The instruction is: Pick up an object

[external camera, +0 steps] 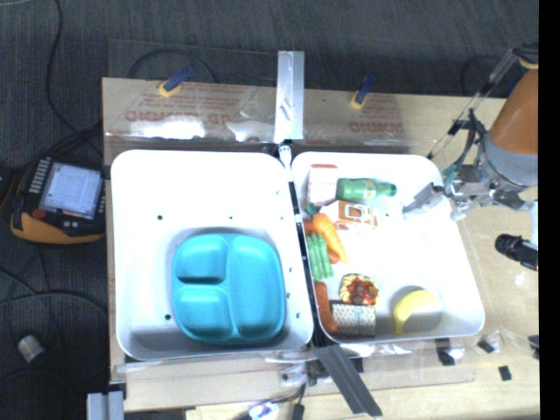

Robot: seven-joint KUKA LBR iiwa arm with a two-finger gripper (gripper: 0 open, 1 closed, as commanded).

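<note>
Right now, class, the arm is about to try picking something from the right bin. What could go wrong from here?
1. The tool sits near the right bin's upper right rim, so a descent there might clip the wall.
2. The carrot, green vegetable and cartons are packed against the divider, so a grasp could catch two things or slip.
3. The lemon is rounded and may roll away.

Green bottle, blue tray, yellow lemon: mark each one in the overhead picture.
Green bottle (pixel 367 188), camera view, middle of its body, lying in the right bin.
Blue tray (pixel 230 287), camera view, the ridge between its compartments, left bin.
Yellow lemon (pixel 414 305), camera view, centre of its rounded top, right bin.
</note>
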